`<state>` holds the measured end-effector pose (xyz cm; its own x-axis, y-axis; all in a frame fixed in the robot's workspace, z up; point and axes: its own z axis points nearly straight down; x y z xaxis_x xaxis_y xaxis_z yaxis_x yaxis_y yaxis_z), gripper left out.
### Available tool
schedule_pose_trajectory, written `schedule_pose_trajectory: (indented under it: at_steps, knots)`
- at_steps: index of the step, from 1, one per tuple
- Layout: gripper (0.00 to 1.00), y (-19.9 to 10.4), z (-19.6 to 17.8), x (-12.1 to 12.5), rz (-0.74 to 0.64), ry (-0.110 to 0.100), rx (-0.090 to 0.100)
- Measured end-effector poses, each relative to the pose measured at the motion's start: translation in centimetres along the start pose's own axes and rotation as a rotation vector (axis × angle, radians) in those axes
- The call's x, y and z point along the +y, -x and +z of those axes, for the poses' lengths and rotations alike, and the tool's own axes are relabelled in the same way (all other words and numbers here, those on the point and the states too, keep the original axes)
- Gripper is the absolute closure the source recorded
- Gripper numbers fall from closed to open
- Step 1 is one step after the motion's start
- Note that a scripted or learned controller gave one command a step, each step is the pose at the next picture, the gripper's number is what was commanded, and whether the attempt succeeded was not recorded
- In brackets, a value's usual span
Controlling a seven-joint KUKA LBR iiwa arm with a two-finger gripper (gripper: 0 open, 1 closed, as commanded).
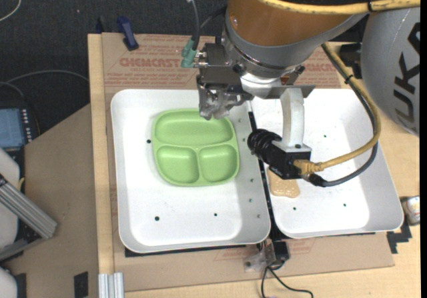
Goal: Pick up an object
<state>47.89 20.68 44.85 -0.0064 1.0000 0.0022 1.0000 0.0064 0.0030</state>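
Camera view, from above at a slant.

Pincer (212,111): hangs below the grey wrist, tips low over the left shallow white plastic bin (133,177), near its far right part. Degree of opening: cannot tell; tips small and partly merged with the mount above. Nothing visible between them.

Task's thing: pale green three-compartment plastic plate (195,147), lying flat in the left bin, right way up, directly below and toward the near side of the pincer. Far rim of the plate at or just under the tips; contact cannot be confirmed. Large compartment nearest the pincer, two smaller compartments beyond it toward the near edge of the bin.

Handling, as judged:
- Light and stiff; thin moulded shell, unlikely to break.
- Smooth and glossy, so probably slippery; liable to slide on the bin floor if pushed sideways.
- Too wide for a grasp across the body.
- Best hold: raised outer rim, one tip inside the large compartment, one outside. Alternative: a dividing ridge between compartments.
- Rim hold off-centre; expect tilt and swing on lifting.

To the right of the pincer: right shallow white plastic bin (347,177), containing a small tan flat piece (285,189) partly under a black cable fitting (273,150).
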Motion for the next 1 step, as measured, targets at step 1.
schedule_pose_trajectory:
  at_steps: [1]
  knots:
    - [1.0,5.79,2.88,-0.04,0.012,-0.008,-0.004]
